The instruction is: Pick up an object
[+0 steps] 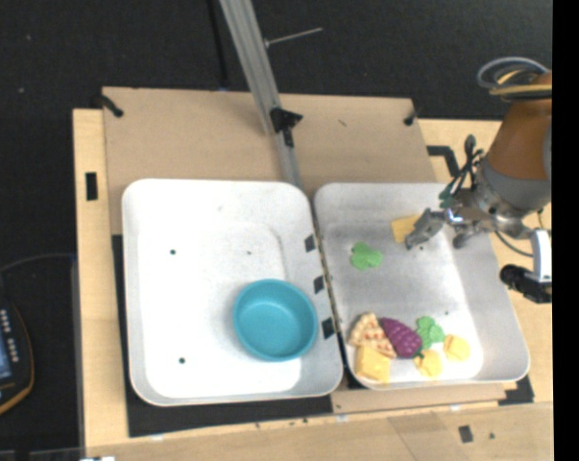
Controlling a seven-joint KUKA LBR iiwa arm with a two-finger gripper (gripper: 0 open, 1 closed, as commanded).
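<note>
Arm and hand (433, 229) reach in from the right over the right bin (481, 296), low above its upper part. The fingers look spread apart with nothing between them, though they are small and partly blurred, so this is a reading and not a certainty. A yellow piece (402, 228) lies just beside the fingertips, on their left, near the bin's upper wall. A green piece (366, 255) lies alone a little further left, toward the middle of the bin. Along the bin's near edge sits a crowded cluster (404, 342) of toys: purple, green, yellow and a patterned one, touching one another. The left bin (174, 248) holds a blue bowl (273, 319).

The step in hand seems to be lining up on the yellow piece, the nearest candidate. To do it well, the hand should shift slightly left so the piece sits squarely between the fingers, then descend straight until the tips nearly meet the bin floor before closing. The bin's wall is close behind, so a finger could catch it. Should that prove awkward, the green piece offers open space all round.
</note>
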